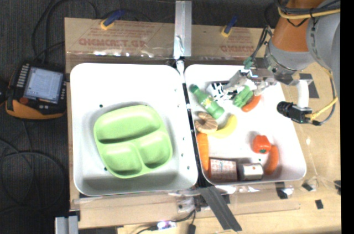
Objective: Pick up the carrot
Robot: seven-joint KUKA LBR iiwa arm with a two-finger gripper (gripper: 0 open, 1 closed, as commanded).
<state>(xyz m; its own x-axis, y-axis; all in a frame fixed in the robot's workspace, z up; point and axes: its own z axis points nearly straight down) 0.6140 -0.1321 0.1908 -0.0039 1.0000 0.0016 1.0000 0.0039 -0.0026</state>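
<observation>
A small carrot (248,101), orange with a green leafy top, lies near the back of the right bin (293,139). My gripper (249,81) hangs just above and behind it, close to its green end; whether they touch cannot be told. A longer orange piece (202,151) rests along the right bin's left wall.
Around the carrot are a black-and-white toy (221,90), a green bottle (209,102), a banana (228,125) and a round brown piece (207,125). A red pepper (262,143), an orange piece (272,160) and boxes (222,167) sit at the front. The left bin holds a green divided plate (133,140).
</observation>
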